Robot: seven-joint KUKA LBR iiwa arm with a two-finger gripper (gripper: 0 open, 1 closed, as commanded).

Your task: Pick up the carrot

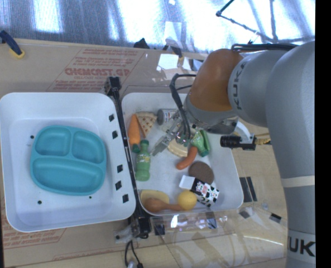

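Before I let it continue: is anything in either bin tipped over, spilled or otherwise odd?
Nothing looks spilled or broken. The green bottle lies on its side just below the carrot by the right bin's left wall. The teal plate sits flat in the left bin.

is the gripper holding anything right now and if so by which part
Nothing is held. The gripper hangs open over the right bin, and the carrot lies apart from it by the bin's left wall.

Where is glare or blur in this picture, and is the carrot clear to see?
Camera view: strong glare washes the background at the top; a clear cover at the bench's front edge reflects light; the carrot is evenly lit and fairly sharp; the gripper looks slightly blurred.
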